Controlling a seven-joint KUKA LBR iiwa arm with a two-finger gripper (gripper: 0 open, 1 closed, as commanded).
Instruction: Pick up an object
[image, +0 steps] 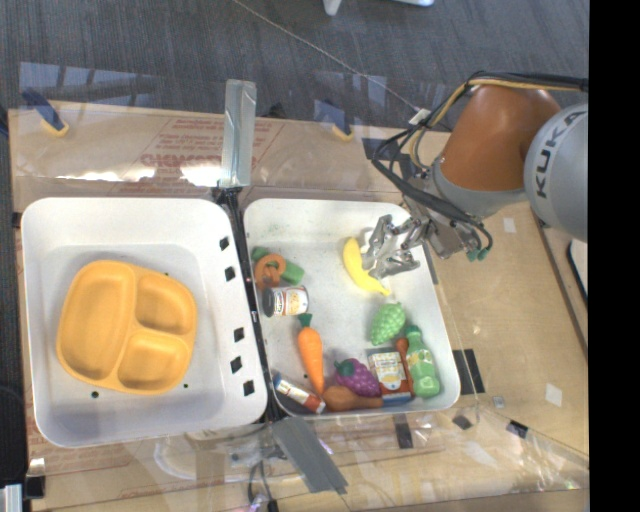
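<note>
The right bin (300, 215) holds several toy foods. A yellow banana (357, 270) lies near its upper right. My gripper (386, 252) hangs just over the banana's right end, with the metal fingers pointing down and left. Below it are green grapes (388, 322), an orange carrot (311, 355), a small can (288, 301), an orange and green ring piece (270, 268), purple grapes (357, 377), a green bottle (421, 368) and a red-labelled packet (385, 368). No object shows between the fingers.
The left bin (40, 240) holds a yellow divided plate (125, 325). A grey divider post (238, 130) stands between the bins at the back. The arm's orange band (495, 135) and cables sit over the right bin's upper right corner.
</note>
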